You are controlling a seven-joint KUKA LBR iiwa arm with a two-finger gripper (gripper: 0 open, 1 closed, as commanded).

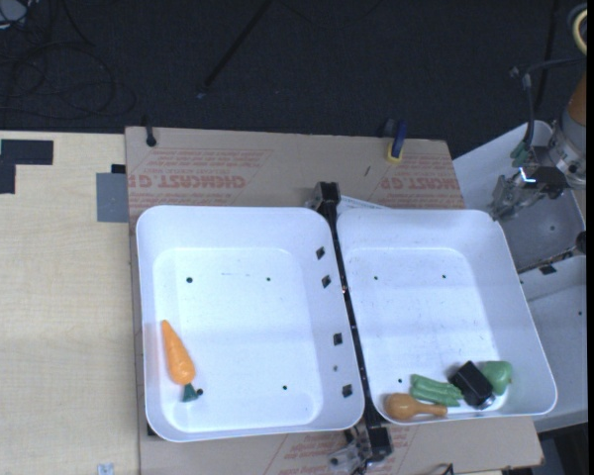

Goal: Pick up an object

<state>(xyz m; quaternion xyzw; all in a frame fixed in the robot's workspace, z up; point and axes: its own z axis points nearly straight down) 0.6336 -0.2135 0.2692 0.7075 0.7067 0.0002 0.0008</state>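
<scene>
I see the carrot (176, 353) in the left bin (228, 228), near its front-left corner, long axis running front to back, green tip toward the front. In the right bin (426, 228), front-right corner, green pod (435, 389), tan pear-shaped piece (414, 408), black block (471, 383) and green lump (497, 372) cluster together. The gripper (520, 188) sits outside beyond the right bin's far-right corner, well apart from everything; whether it's released or clenched, I can't tell.

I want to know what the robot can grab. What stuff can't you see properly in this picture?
- The pincer, camera view: small and dim near the right edge, so open or shut can't be told.
- The arm: cut off by the right edge.
- The black object in the right bin: too small to identify, and it covers part of the green items.
- The carrot has a leafy end too small to make out.
</scene>
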